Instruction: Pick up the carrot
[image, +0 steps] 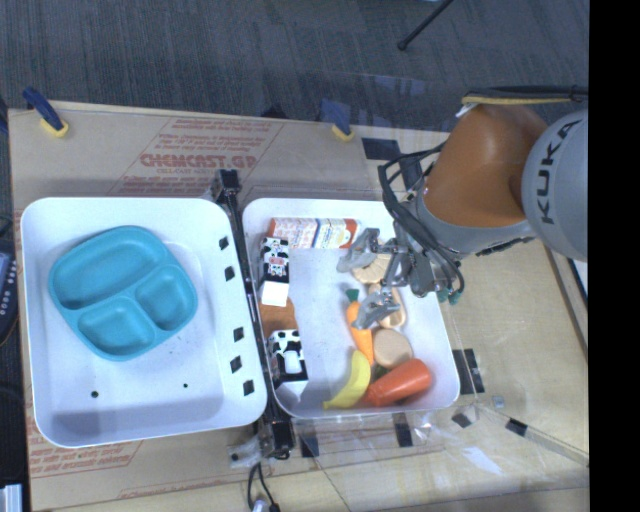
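Orange carrot (360, 336) lies just below my gripper (372, 288). I see the fingers (358, 252) spread, pinching nothing

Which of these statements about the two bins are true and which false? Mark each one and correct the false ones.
1. The blue divided plate lies in the left bin. True.
2. The carrot lies in the left bin. False: it lies in the right bin, beside the banana.
3. The gripper is over the right bin. True.
4. The banana lies on the blue divided plate. False: it lies near the right bin's front edge, next to a red-orange piece.
5. The carrot has been lifted clear of the bin. False: it lies among the other food items.
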